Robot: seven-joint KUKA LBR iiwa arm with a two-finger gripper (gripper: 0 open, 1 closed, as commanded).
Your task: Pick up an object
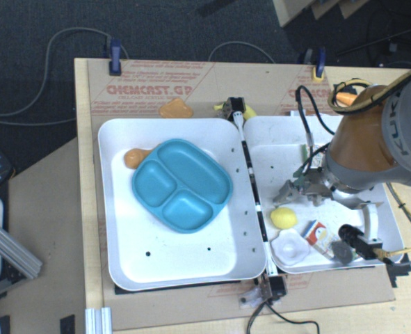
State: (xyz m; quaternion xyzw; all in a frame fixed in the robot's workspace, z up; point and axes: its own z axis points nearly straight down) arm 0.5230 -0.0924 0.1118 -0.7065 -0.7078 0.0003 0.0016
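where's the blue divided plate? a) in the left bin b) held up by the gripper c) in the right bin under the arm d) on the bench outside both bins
a: the blue divided plate lies flat inside the left bin, with an orange object at its upper-left edge, while the gripper is over the right bin.

Bench (191,82) with two white bins (122,207) side by side.

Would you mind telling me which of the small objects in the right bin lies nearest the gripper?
The yellow lemon-shaped object, just below and left of the gripper. The white cup and red-and-white packet lie farther toward the bin's front.
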